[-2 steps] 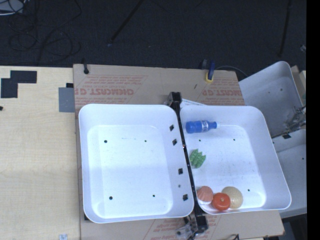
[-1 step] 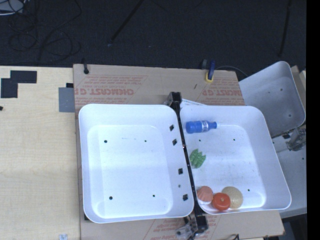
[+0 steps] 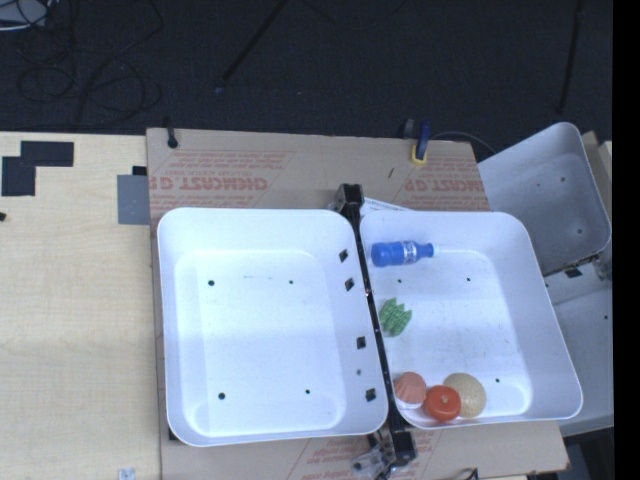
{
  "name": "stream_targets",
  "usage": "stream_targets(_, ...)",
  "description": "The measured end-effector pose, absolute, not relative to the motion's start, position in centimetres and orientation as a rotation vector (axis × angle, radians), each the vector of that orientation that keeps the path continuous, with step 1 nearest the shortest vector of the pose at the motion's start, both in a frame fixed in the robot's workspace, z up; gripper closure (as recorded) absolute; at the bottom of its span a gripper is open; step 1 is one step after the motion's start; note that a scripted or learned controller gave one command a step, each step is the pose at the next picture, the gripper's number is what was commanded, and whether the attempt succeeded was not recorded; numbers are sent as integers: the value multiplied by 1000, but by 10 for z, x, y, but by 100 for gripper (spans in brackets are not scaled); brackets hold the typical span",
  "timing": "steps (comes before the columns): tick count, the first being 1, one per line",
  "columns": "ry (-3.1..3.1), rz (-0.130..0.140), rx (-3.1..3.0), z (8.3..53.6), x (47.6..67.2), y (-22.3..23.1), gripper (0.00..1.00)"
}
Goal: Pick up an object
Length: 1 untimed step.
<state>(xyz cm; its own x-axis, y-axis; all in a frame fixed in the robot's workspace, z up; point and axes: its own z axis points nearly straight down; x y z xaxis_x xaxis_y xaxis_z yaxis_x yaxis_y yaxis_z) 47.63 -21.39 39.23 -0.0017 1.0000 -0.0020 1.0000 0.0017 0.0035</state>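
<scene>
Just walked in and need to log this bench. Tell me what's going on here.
Nothing is being handled at this moment. Two white bins sit side by side on the bench. The right bin holds everything: a blue bottle lying on its side near the far wall, a small green object by the divider, and a cluster at the near edge, a pinkish piece, a red round one and a tan round one. The left bin is alongside. No pick has begun.
</scene>
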Motion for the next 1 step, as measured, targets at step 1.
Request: stream_targets(1,2230,-8,2231,249,474,-212,100)
